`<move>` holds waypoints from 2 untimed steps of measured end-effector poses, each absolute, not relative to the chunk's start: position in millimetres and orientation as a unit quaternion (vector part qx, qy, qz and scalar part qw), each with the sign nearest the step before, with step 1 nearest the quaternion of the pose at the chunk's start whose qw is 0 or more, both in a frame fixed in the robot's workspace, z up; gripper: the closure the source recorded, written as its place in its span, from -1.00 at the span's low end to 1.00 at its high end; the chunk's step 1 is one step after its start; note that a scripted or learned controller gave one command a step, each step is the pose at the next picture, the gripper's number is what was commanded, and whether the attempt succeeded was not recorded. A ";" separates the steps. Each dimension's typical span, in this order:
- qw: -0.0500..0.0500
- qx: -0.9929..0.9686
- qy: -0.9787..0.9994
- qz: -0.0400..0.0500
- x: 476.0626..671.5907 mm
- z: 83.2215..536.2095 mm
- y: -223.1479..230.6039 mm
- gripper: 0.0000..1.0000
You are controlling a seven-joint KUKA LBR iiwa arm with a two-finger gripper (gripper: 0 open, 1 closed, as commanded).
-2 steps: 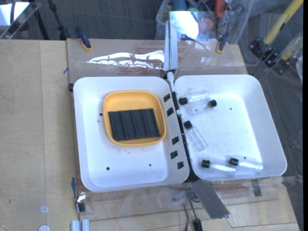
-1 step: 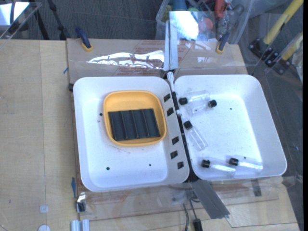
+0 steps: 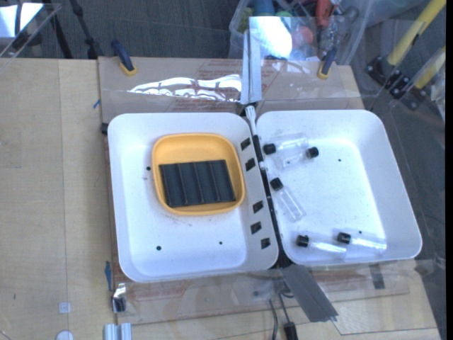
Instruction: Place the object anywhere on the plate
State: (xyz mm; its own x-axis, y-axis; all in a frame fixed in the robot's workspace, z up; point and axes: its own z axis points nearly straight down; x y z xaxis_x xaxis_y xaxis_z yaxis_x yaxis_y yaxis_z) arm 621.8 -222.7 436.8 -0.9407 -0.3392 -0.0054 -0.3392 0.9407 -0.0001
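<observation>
Camera view: a black ribbed tray [image 3: 197, 183] lies flat on the yellow plate [image 3: 161, 154] in the left bin [image 3: 134, 239]. Clear black-capped vials [image 3: 290, 152] lie scattered in the right bin [image 3: 368, 183]. Claw state: cannot tell.

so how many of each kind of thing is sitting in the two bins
yellow plate: 1, in the left bin
dark ribbed object: 1, lying on the plate
clear vials with black caps: 4, all in the right bin, at and
total: 6
</observation>
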 end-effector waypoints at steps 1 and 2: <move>0.005 -0.292 0.956 -0.001 667.7 436.7 -223.3 1.00; 0.005 -0.468 0.884 -0.001 668.1 436.3 -222.1 1.00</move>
